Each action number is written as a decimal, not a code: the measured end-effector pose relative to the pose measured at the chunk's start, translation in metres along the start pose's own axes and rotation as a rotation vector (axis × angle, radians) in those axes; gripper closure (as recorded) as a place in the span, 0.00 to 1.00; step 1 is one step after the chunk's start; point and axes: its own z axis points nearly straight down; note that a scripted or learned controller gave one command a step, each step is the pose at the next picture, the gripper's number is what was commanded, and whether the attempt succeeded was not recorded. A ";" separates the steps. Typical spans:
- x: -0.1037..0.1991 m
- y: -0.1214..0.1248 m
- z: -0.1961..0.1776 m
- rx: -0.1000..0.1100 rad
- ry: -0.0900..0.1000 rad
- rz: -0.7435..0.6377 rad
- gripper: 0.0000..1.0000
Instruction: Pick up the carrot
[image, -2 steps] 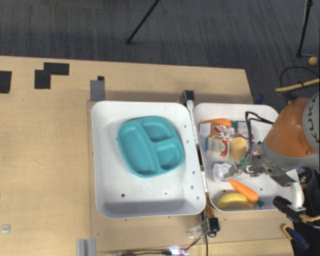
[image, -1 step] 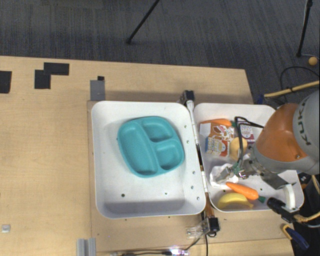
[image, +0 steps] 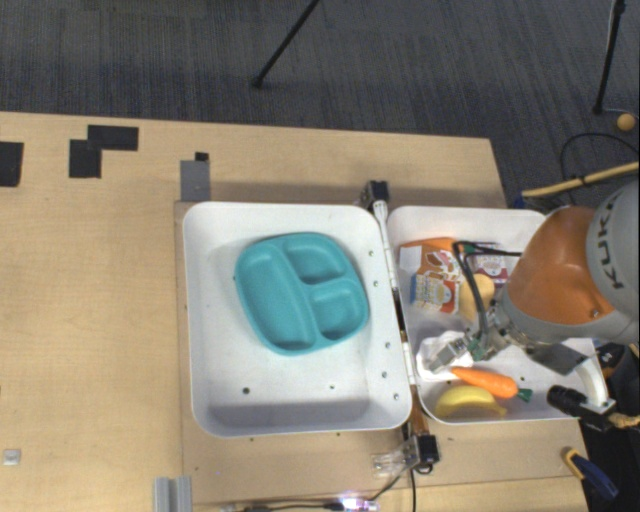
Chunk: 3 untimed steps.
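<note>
Carrot (image: 485, 380) lies loose near the front of the right bin (image: 520, 218), just above a yellow banana (image: 470, 401) and touching it, just below the gripper (image: 472, 345). Going by size: left bin (image: 290, 415) holds a teal divided plate (image: 299, 291); the grey arm with its orange band (image: 560, 270) leans over the right bin, next to a snack pouch (image: 436, 278). Gripper hangs low by a crumpled clear wrapper (image: 440, 352); can't tell if its fingers are spread or closed.
</note>
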 end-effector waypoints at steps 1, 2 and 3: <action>-0.006 -0.006 0.002 0.004 0.007 0.109 0.00; -0.017 -0.011 0.002 0.003 0.006 -0.266 0.00; -0.019 -0.006 -0.014 -0.008 -0.003 -0.266 1.00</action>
